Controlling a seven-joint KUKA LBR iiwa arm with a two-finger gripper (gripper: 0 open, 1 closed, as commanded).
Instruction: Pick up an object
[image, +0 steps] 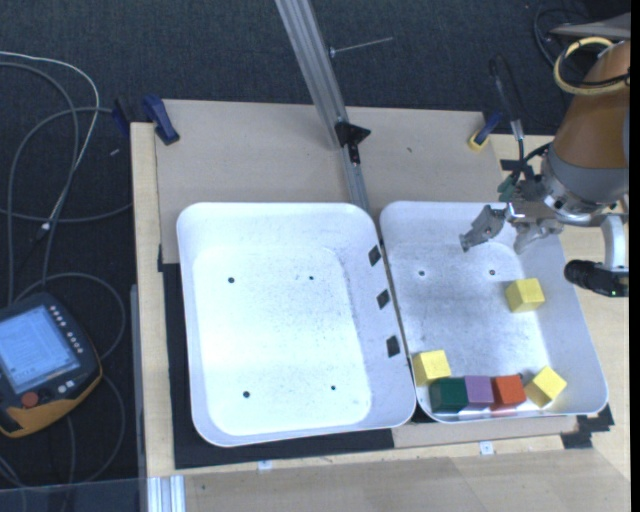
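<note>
Looking down at a slant, the camera view showed a tan worktop (260, 150) bearing two shallow white bins side by side. The left bin (200, 230) sat beside the right bin (440, 215), which held six small blocks. A yellow block (525, 294) lay alone near that bin's right side. Along the near edge ran a row: another yellow block (432, 366), then a green block (449, 393), a purple block (480, 389), an orange block (509, 389) and a tilted yellow block (548, 385) in the corner. The grey and orange arm (590, 120) reached in from the right. Its end effector (505, 228) hung over the right bin's far part, fingers spread apart with nothing between them, well apart from every block. A handheld control pendant (40, 365) lay on the dark floor at left.
</note>
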